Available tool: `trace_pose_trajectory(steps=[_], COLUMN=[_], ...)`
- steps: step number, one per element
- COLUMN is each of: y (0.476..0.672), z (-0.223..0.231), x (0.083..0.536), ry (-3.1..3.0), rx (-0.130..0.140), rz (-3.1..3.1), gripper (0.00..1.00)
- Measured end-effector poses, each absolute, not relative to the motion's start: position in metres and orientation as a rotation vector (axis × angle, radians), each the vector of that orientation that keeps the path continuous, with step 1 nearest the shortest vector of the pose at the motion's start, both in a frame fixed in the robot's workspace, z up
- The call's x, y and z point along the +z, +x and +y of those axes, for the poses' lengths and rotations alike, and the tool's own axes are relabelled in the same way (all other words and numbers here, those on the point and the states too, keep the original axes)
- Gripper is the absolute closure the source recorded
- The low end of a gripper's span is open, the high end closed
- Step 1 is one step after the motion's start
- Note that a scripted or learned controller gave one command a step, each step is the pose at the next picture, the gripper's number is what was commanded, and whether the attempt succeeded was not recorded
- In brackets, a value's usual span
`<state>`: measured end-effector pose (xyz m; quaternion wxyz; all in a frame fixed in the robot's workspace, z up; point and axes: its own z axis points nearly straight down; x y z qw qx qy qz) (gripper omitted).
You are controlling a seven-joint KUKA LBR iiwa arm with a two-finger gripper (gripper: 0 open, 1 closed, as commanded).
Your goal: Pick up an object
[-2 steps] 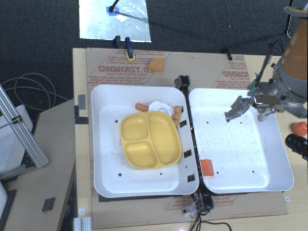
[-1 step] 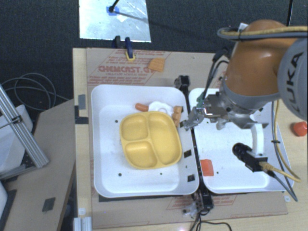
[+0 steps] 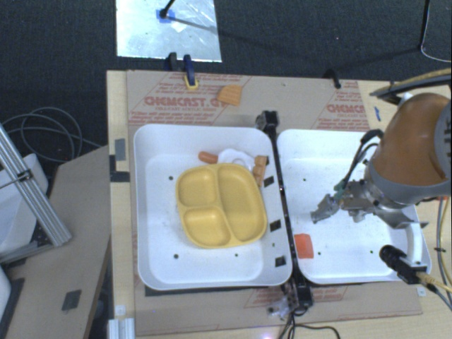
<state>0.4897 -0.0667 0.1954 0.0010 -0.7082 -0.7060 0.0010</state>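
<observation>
- The metal two-finger gripper (image 3: 323, 212) hangs over the right white plastic bin (image 3: 395, 162); its opening is hard to judge.
- A small orange-red block (image 3: 303, 245) lies just below-left of it.
- A yellow three-compartment plastic tray (image 3: 220, 205) sits further left.

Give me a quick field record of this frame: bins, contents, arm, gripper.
left bin: holds a yellow divided tray, a small orange piece and a tan block by the tray's far edge, something white partly under the tray
right bin: holds an orange-red block near its front left corner
arm: over the right bin, reaching in from the right
gripper: low over the right bin's floor, apart from the orange-red block; nothing seen between its fingers
outside bins: tan piece on the board behind the left bin
</observation>
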Motion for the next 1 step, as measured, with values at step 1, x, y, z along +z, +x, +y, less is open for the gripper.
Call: trace_pose_trajectory(steps=[1], y=[0.4873], z=[-0.1155], x=[0.3321], ry=[-2.232], rx=[-0.009], rz=[-2.227], gripper=[0.0])
